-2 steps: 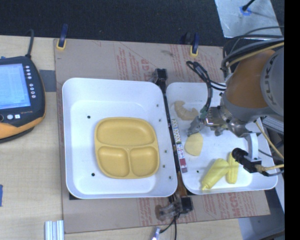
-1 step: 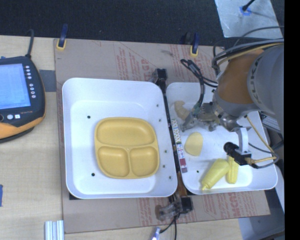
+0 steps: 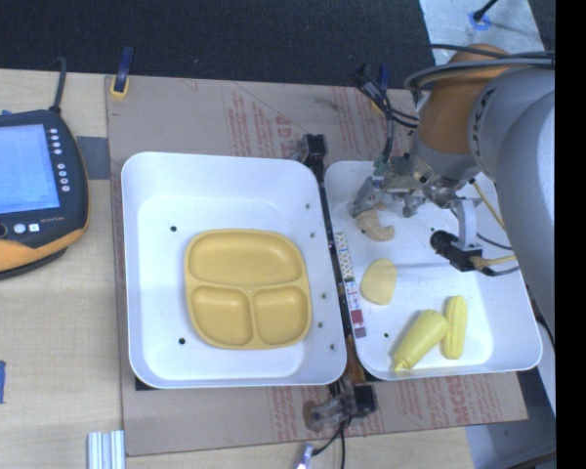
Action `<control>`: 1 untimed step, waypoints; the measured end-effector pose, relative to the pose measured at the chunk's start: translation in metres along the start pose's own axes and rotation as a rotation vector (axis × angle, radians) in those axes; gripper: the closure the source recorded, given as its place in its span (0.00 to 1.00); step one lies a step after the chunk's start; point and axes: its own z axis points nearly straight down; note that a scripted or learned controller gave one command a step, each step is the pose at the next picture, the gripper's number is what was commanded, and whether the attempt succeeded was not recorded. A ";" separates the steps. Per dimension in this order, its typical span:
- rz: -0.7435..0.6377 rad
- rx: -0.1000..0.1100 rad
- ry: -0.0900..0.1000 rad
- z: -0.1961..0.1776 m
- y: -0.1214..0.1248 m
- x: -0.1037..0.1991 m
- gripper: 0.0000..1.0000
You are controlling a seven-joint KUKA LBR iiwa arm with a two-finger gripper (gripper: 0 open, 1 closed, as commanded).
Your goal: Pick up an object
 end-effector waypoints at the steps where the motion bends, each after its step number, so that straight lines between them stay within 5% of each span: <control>1: 0.000 0.003 0.001 0.000 0.000 0.008 0.00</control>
